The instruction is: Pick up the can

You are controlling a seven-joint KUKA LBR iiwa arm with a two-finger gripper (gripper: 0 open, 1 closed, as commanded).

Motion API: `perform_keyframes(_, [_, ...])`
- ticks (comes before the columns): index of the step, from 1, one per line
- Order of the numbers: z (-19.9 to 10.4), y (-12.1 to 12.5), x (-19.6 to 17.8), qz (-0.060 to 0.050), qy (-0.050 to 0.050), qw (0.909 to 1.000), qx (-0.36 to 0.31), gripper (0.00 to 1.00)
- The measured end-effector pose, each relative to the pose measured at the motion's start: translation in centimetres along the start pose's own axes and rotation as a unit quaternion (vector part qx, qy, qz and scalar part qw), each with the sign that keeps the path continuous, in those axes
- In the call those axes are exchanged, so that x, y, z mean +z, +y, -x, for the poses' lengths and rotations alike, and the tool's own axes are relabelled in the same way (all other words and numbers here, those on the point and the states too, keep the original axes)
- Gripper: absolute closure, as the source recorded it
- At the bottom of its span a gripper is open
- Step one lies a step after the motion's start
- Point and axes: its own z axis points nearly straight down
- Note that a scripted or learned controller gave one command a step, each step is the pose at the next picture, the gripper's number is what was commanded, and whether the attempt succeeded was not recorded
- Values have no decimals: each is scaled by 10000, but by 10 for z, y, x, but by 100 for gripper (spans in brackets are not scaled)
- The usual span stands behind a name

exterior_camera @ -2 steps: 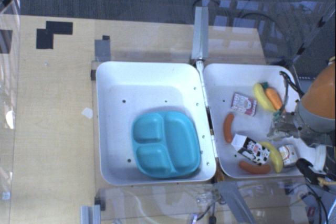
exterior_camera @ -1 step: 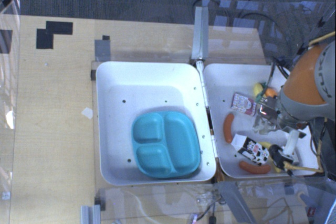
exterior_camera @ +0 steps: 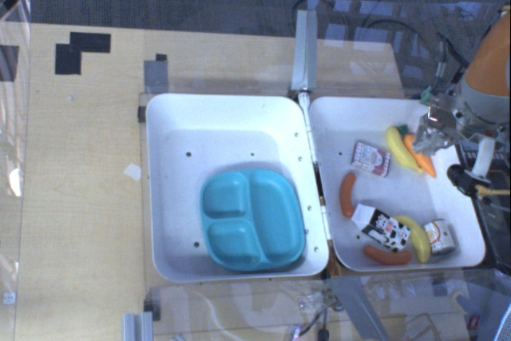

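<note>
The can (exterior_camera: 439,237) is small, with a silvery end and a red and white label. It lies in the front right corner of the right bin (exterior_camera: 335,124), touching a yellow banana (exterior_camera: 417,239) on its left. My gripper (exterior_camera: 429,135) hangs over the back right part of that bin, above an orange carrot (exterior_camera: 422,156) and a second banana (exterior_camera: 401,148). It is well behind the can and apart from it. The grey arm with its orange band (exterior_camera: 489,64) reaches in from the right.
The right bin also holds a red and white packet (exterior_camera: 371,158), an upright sausage (exterior_camera: 347,194), a cow-patterned carton (exterior_camera: 386,228) and another sausage (exterior_camera: 389,255) at the front. A blue divided tray (exterior_camera: 251,220) lies in the left bin (exterior_camera: 172,172).
</note>
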Motion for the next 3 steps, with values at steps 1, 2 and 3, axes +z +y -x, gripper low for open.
perform_keyframes(1, [-33,-30,-51,2,2,9990,-445,100])
perform_keyframes(2, [-41,0,41,-14,4,9902,-1398,100])
perform_keyframes(3, [-41,0,41,-11,4,9901,-1401,0])
